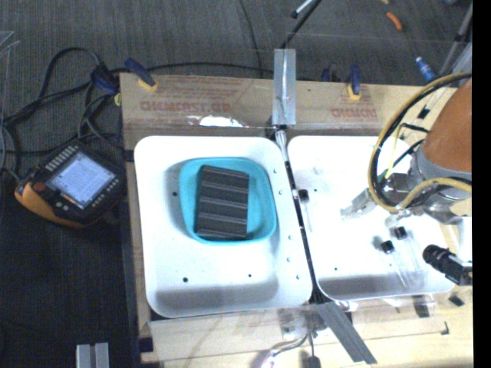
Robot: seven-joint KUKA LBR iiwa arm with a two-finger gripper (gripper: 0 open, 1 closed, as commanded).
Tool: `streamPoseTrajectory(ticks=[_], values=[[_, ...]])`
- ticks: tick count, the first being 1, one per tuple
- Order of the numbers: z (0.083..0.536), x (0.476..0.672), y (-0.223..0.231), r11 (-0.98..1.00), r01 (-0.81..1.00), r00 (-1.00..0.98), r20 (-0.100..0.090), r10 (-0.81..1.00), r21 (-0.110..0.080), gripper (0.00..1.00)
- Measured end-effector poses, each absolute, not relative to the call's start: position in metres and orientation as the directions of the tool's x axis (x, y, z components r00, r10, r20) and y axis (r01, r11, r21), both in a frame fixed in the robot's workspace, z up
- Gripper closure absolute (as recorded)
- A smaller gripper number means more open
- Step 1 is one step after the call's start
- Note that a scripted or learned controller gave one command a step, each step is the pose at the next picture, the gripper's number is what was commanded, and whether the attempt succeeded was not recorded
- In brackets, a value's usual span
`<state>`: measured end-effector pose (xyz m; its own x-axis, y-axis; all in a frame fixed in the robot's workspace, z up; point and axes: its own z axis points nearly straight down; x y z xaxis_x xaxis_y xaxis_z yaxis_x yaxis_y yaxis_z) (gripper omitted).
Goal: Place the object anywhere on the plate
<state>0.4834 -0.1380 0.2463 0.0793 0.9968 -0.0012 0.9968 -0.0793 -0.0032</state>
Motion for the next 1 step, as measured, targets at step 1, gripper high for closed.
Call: streamPoseTrajectory(ticks=[1], values=[[0.3528, 0.4839, -0.2106, -0.051, 0.999, 0.051, -0.004, 0.999, 0.000, 0.00]])
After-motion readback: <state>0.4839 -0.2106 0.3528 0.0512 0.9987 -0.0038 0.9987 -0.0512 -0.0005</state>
